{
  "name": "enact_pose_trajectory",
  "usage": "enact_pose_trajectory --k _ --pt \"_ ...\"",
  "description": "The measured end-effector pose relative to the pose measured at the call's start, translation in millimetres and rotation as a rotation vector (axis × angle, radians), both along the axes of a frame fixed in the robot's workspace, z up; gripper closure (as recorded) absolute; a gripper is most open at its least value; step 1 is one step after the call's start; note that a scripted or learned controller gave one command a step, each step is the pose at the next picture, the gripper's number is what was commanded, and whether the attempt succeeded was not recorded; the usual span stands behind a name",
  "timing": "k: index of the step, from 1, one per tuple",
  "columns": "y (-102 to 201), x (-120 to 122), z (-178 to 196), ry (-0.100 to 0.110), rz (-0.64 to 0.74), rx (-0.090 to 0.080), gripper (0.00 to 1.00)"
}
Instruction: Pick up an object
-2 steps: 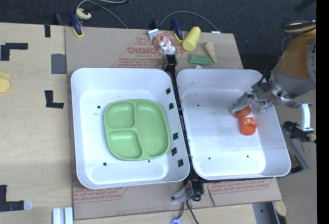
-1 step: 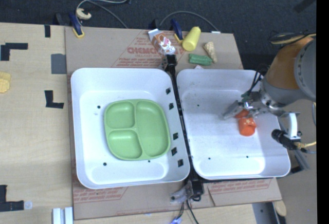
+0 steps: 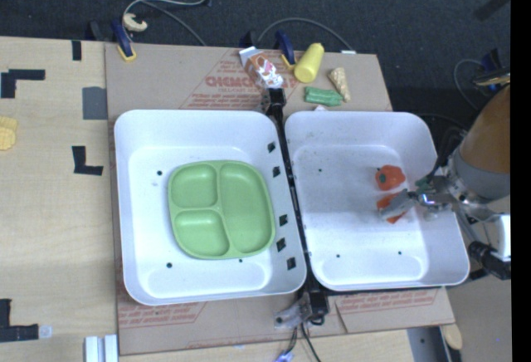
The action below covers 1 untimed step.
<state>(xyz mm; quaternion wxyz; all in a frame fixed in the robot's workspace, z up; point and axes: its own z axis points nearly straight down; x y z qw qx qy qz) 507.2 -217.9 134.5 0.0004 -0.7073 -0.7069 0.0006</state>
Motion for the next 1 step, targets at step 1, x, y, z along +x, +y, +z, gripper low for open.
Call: enact_pose_trajectory --k 1 --pt "23.4 43.9 -47.9 -0.005 0.002 -0.001 0.0"
